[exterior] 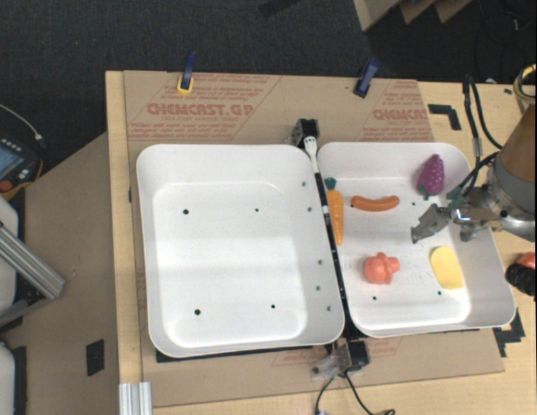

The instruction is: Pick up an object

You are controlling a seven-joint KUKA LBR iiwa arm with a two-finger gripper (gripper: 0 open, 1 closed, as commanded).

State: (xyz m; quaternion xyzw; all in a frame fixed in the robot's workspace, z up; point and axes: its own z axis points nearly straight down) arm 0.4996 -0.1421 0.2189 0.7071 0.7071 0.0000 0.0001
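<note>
Arm (519, 180) reaching leftward, low over right bin (406, 309)

Arm (521, 175) cut off by right edge, only wrist end in view. Gripper (426, 225) small and dark against right bin (406, 318), finger gap unreadable. Red item (521, 277) at right edge clipped, unidentifiable. Lettering on cardboard (199, 108) partly hidden by bin rims.
</note>
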